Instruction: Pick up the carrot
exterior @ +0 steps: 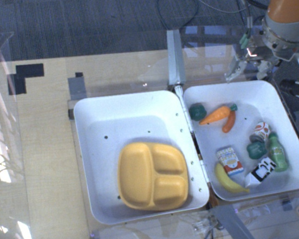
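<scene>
Two white bins sit side by side: the left bin [93,151] carries a yellow divided tray [152,175], the right bin [291,141] a scatter of small things. The arm [287,2] hangs over the right bin's far right corner, its gripper [246,68] above the rim with nothing between the fingers; whether they are spread or closed cannot be told. The carrot [217,114] lies tilted near the bin's far left, between a dark green lump [197,111] and a small orange piece [229,122]. Nearer lie a banana [228,178], carton [229,161], green bottle [277,154].
</scene>
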Available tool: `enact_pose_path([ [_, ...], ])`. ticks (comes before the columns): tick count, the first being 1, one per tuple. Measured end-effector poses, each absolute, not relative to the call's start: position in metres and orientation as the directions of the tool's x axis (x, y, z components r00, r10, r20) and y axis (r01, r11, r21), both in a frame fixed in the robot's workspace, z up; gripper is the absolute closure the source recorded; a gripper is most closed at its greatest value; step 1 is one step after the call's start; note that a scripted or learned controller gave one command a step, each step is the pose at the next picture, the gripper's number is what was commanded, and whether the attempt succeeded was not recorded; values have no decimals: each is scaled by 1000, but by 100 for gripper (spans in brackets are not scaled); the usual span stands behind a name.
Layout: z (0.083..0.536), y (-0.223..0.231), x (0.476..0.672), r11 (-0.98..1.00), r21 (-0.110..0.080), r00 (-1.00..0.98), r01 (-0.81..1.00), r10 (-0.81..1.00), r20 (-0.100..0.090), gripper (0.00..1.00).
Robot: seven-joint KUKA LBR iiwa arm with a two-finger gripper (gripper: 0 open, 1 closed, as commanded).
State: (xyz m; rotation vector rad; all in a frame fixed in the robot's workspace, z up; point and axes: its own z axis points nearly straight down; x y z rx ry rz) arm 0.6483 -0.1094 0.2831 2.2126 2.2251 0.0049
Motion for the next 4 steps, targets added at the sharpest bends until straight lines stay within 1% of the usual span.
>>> enact_pose_path([
  [1, 189, -69, 623, 508, 5, -508, 861, 861, -3, 0],
  [2, 103, -99, 622, 470, 14, -470, 882, 882, -9, 0],
  [3, 116, -98, 624, 471, 21, -471, 882, 882, -13, 100],
  [4, 197, -66, 578, 234, 7, -234, 972, 972, -2, 100],
])
